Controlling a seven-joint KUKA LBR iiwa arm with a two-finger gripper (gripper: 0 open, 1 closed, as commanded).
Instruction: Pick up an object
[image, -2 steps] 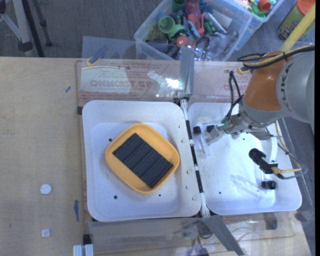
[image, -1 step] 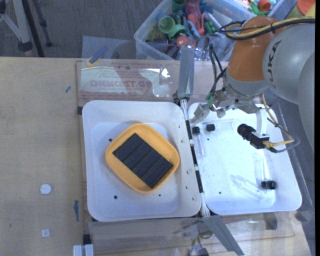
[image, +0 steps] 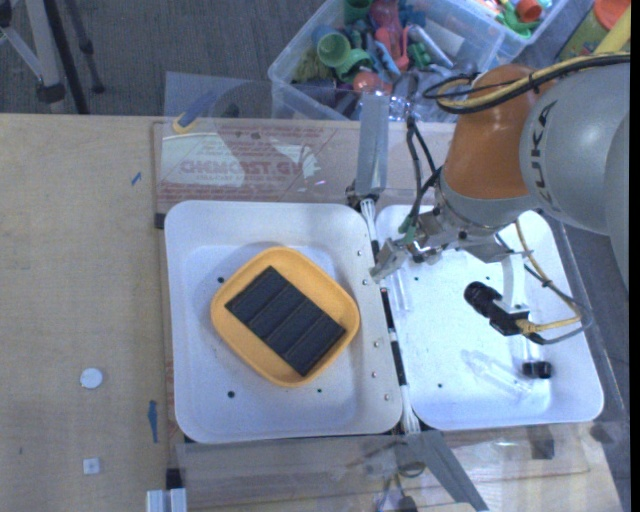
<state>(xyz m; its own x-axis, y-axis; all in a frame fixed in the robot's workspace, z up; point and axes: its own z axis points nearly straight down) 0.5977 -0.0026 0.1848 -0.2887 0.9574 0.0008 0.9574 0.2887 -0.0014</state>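
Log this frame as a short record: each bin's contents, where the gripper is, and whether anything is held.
left bin: one yellow square dish, rotated against the bin's edges, with dark slats on top
right bin: a clear plastic piece lying toward the near side
gripper: over the right bin's far left corner, close to the seam between the bins
held object: none seen in the gripper
behind the bins: clear tub of coloured toys
task state: no pick yet
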